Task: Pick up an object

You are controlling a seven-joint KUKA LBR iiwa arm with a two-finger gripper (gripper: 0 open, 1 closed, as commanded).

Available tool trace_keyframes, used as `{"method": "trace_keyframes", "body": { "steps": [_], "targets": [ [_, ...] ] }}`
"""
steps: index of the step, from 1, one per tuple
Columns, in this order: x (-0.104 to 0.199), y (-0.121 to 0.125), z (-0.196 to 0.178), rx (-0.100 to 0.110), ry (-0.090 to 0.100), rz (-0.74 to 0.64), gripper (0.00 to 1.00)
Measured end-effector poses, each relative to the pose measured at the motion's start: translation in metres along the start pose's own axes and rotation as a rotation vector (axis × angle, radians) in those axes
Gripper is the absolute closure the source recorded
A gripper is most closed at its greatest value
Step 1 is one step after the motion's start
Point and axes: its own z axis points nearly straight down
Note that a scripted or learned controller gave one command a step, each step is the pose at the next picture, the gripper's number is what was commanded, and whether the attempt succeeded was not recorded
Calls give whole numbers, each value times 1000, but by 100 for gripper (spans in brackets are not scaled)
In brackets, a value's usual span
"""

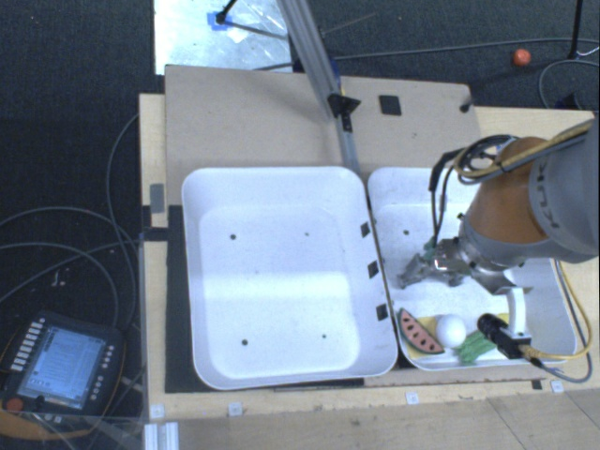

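Observation:
My gripper (pixel 419 269) hangs low over the middle of the right bin (pixel 398 200), pointing toward the wall it shares with the left bin. Nothing shows in its grasp. A watermelon-slice toy (pixel 419 332), red with a green rind, lies at the bin's front left corner. Just to its right rests a small white ball (pixel 451 329), and a green object (pixel 475 346) lies against the front wall. All three sit nearer the front than the gripper and apart from it. The arm's orange band and grey wrist cover the bin's right half.
The left bin (pixel 272 279) stands right beside the right one, with black clips along the shared wall. A slanted metal pole (pixel 314 54) rises from behind the bins. Cables run over the bench's right side, and a control pendant (pixel 61 364) lies on the floor at left.

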Motion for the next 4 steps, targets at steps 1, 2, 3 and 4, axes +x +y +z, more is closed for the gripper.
{"method": "trace_keyframes", "body": {
  "steps": [1, 2, 3, 4],
  "targets": [
    [0, 1, -13, -5, 0, 0, 100],
    [-5, 12, -67, -5, -1, 0, 100],
    [-3, 13, -109, -4, 0, -1, 100],
    [-3, 14, -134, -2, 0, 0, 100]
  ]
}}
